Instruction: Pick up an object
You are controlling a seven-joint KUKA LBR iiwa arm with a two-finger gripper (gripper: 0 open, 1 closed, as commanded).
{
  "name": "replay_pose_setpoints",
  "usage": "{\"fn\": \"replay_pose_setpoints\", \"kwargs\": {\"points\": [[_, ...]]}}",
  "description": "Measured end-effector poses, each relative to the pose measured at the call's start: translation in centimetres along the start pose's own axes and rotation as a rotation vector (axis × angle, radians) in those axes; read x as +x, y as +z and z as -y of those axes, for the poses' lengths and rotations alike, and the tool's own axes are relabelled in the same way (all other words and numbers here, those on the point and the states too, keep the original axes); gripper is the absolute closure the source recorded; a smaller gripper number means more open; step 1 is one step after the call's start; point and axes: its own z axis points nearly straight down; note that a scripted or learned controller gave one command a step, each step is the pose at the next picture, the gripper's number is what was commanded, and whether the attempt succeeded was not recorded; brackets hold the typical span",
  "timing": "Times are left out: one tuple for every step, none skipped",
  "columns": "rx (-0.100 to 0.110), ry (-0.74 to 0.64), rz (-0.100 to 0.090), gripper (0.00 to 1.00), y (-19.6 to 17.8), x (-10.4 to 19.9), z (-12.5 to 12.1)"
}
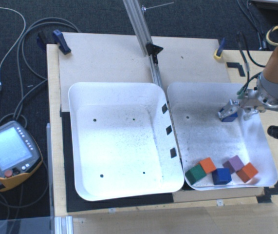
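Note:
Several small blocks lie clustered at the near edge of the right bin point(197, 130): a green block point(195, 172), an orange block point(207, 165), a blue block point(221, 176), a purple block point(235, 163) and an orange-red block point(247, 172). My gripper point(233, 111) hangs over the far right part of that bin, well behind the blocks and apart from them. A small blue-grey shape point(226, 114) shows at its left tip. I cannot tell whether this shape is part of the gripper or an object.
The left bin point(80, 130) sits beside the right one, with a slanted metal rail point(138, 18) rising from between them at the back. A teach pendant point(7, 152) and cables lie on the floor to the left.

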Motion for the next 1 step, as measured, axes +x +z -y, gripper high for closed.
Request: {"fn": "replay_pose_setpoints", "kwargs": {"points": [[-0.011,-0.007,0.003,0.00,3.35,2.89,-4.51]]}}
